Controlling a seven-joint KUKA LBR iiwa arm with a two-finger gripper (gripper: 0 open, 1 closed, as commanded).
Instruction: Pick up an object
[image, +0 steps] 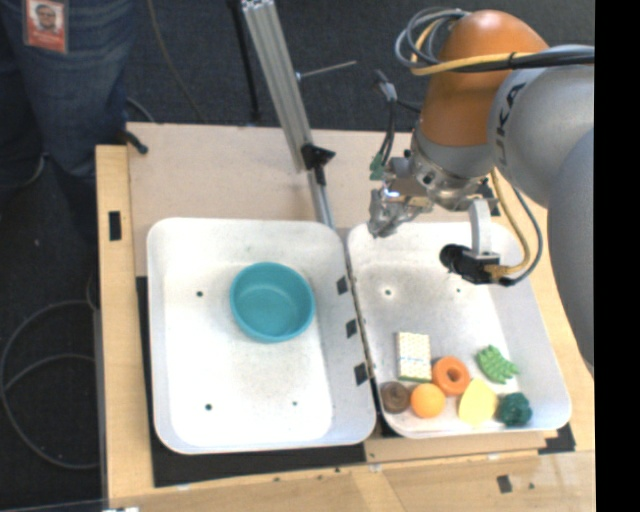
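My gripper (381, 222) hangs over the far left corner of the right bin (470, 300), above the rim, with nothing visible between its fingers. Near the front of the right bin lie several small items: a pale cracker-like block (412, 355), an orange ring (452, 375), an orange ball (428, 401), a brown round piece (397, 397), a yellow piece (478, 402), a light green piece (495, 363) and a dark green piece (515, 408). All of them sit well in front of the gripper, apart from it.
A teal bowl (272, 300) stands in the left bin (200, 380). A slanted metal pole (290, 110) rises behind the bins, close to the left of the gripper. A black cable fitting (470, 262) hangs over the right bin's far side.
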